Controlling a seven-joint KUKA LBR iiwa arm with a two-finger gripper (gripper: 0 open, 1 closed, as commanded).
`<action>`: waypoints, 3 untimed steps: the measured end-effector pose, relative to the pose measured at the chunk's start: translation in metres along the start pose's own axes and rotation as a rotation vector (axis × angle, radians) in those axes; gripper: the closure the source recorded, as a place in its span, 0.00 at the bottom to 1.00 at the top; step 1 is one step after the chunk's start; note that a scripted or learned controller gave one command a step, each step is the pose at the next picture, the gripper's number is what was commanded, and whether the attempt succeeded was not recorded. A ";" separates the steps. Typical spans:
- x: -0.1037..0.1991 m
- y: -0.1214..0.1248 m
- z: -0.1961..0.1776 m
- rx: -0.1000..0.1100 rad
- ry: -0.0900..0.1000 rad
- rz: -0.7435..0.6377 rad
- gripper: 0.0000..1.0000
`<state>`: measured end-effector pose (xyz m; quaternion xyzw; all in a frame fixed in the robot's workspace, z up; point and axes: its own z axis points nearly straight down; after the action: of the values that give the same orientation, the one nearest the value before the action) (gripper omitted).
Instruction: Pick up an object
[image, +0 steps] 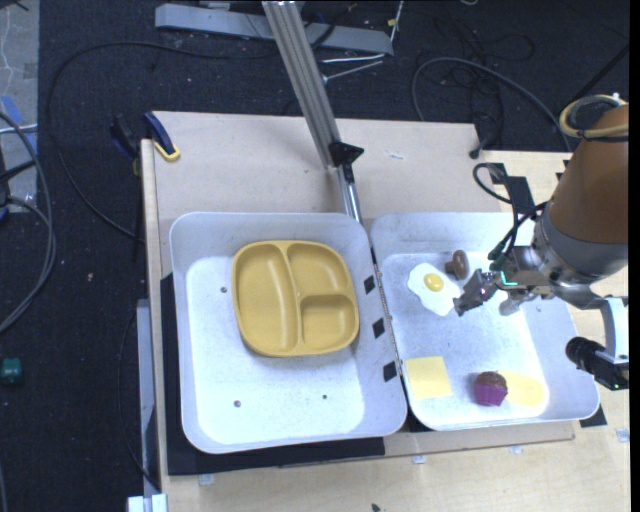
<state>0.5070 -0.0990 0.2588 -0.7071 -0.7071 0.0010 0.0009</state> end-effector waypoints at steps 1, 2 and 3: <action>0.000 0.000 -0.001 -0.002 0.000 0.000 0.00; 0.008 0.006 0.057 0.001 0.001 0.000 0.00; 0.007 -0.003 0.117 0.004 0.001 0.002 0.00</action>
<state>0.5036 -0.0918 0.1415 -0.7077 -0.7065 0.0019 0.0027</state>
